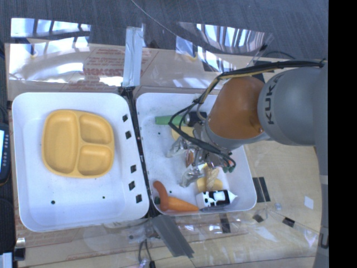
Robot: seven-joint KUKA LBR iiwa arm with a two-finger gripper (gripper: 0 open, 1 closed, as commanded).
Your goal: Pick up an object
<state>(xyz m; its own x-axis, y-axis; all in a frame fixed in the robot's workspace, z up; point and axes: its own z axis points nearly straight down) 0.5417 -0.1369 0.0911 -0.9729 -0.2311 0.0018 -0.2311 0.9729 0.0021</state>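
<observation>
Grey arm [295, 108] with orange band reaching in from the right over the right bin [146, 149]. Left bin [22, 166] holding a yellow divided plate [78, 143]. Pincer [195, 161] low among clutter in the right bin's middle; apart or together, cannot tell. Orange carrot [174, 202] lying at the near left corner, long axis roughly left-right, narrow end toward the left. Black-and-white toy [215, 199] just right of it. Green piece [164, 119] toward the far side.

Orange carrot [177, 204] at right bin's [146, 149] front
</observation>
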